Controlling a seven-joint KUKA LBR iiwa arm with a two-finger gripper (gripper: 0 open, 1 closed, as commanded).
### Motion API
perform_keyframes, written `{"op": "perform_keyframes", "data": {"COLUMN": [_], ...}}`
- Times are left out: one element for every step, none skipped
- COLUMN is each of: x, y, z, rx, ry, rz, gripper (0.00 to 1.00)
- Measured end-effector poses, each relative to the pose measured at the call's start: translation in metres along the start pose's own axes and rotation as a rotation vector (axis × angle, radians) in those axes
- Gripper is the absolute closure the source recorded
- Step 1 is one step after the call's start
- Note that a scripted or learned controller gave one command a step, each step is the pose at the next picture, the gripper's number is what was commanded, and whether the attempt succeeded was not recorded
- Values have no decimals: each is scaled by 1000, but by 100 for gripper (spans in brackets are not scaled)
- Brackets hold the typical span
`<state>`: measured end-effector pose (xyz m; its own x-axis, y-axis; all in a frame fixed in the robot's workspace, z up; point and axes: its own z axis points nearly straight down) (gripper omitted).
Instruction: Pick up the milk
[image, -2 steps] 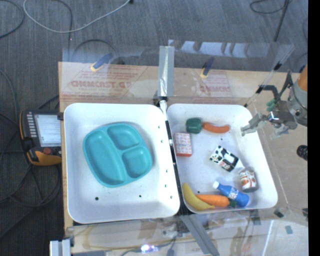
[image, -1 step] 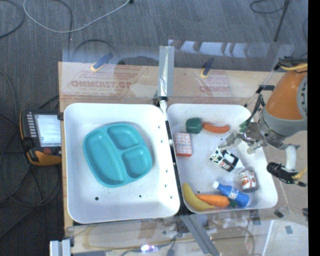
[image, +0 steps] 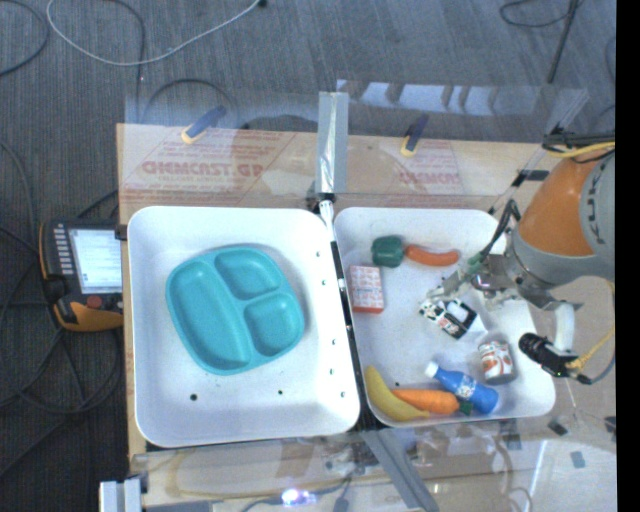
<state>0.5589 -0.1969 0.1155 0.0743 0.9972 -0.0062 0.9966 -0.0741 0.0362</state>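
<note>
My gripper (image: 452, 308) hangs over the middle of the right bin (image: 520, 405); I can't tell how it is set. The milk carton (image: 366, 289) lies toward nine o'clock from it, flat by the bin's left wall, long axis running twelve to six. I judge a leftward reach comes first.
</note>
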Motion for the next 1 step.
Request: {"op": "perform_keyframes", "data": {"x": [42], "y": [-1], "z": [-10], "rx": [28], "ry": [2], "rz": [158], "gripper": [0]}}
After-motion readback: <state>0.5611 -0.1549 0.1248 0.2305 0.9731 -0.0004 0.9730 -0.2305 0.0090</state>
